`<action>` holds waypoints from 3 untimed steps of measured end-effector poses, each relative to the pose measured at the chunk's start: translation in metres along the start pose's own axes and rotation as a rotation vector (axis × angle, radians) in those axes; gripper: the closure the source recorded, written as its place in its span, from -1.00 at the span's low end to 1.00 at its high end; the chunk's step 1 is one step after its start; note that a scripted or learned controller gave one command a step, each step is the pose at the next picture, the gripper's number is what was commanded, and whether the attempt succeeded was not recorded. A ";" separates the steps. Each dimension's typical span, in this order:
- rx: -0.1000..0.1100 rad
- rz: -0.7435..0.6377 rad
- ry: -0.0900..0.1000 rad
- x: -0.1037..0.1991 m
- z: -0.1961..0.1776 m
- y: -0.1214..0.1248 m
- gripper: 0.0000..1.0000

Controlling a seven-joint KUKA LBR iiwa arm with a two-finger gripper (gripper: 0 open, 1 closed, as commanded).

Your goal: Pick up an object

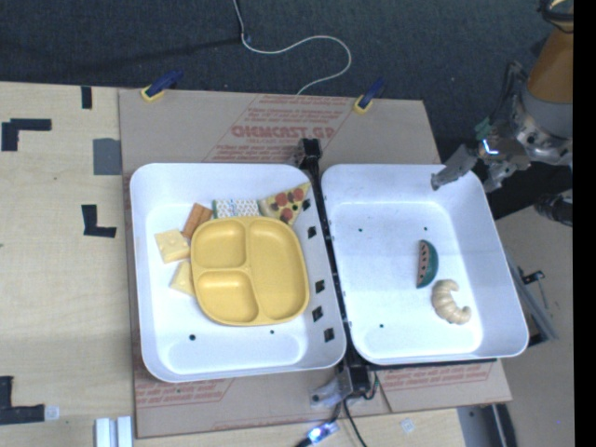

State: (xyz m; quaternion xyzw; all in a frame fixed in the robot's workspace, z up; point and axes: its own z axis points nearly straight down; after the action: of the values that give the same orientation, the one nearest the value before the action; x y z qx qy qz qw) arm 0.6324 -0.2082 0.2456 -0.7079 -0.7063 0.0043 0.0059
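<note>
2 bins [149,194]: 1 plate [250,271], 1 croissant [451,303].

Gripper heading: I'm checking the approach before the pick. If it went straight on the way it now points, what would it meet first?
Probably the right white bin, at its far-right corner rim or bare floor just inside. Depth is unclear.

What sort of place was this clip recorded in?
Most likely a robotics lab bench set up for grasping trials. Two white bins sit clamped on a cardboard sheet, toy food such as a croissant and a watermelon slice lies inside, and the gripper reaches in from the right.
</note>
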 end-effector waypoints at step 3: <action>-0.009 -0.004 -0.003 -0.004 0.101 -0.004 -1.00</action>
State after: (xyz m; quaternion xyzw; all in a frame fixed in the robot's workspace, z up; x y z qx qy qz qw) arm 0.6268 -0.2116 0.1451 -0.7064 -0.7078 0.0021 0.0019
